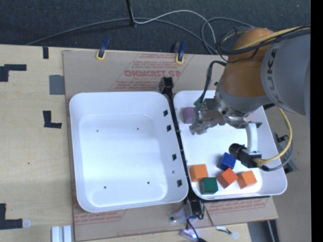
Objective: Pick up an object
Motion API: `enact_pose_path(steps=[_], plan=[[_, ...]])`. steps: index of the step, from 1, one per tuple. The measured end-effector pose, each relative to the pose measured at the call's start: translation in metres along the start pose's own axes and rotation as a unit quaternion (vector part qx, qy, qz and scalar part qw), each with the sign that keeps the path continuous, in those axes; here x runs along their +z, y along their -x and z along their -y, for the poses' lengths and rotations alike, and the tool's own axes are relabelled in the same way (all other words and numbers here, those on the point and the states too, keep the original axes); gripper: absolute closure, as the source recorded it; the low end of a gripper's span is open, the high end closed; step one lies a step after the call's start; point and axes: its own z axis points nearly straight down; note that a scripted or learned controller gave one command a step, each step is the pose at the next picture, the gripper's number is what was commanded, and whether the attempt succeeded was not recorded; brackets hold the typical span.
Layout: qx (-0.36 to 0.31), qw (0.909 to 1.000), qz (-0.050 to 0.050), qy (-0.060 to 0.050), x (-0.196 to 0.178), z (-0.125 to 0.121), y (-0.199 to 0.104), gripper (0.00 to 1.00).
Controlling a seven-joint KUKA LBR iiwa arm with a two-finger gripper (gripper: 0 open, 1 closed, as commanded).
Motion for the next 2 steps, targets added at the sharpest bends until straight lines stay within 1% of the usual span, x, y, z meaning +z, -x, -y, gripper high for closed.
enact_pose_path(steps=[1, 2], plan=[[-0.001, 1.0, 0.0, 0.0, -0.006, 0.002, -0.051, 1.0], [0.0, 1.0, 0.0, 0.0, -0.001, 0.013, -0.092, 1.0]])
